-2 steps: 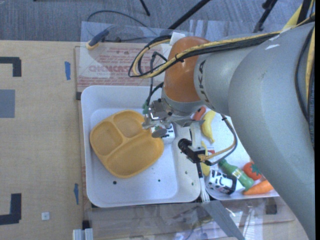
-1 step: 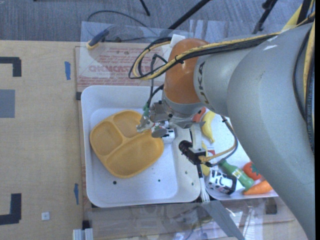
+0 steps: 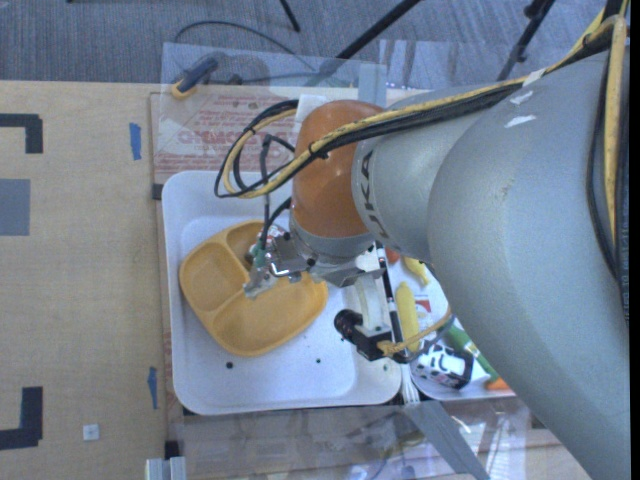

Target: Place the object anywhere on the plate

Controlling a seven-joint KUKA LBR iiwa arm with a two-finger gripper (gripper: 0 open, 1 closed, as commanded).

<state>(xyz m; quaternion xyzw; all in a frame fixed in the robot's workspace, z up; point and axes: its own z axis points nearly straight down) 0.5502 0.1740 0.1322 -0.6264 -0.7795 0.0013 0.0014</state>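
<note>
1. Yellow plastic is forming the divided plate, which is lying flat in the left white bin; its three compartments are showing, and it is sitting toward the bin's 9 o'clock side, with bare white floor spreading out at its 6 o'clock.
2. Hanging directly over the plate's 2 o'clock rim, the gripper is pointing down at the ridge between compartments; whether it is released or clenched I cannot tell, since the wrist is covering it, and nothing is showing plainly as held.
3. Rising from the gripper toward 1 o'clock, the orange band is sitting above the wrist; black and yellow cables are looping around it at its 10 o'clock.
4. Filling the frame's 3 o'clock side, the grey arm is reaching in and hiding most of the right bin.
5. Peeking out under the arm at the plate's 4 o'clock, a yellow banana-like object is lying just beside the bins' dividing wall; a black-and-white item and something green are lying further toward 5 o'clock, too hidden to identify.
6. Running along the bins' 9 o'clock side, the brown cardboard bench surface is carrying black corner marks and blue tape pieces.
</note>
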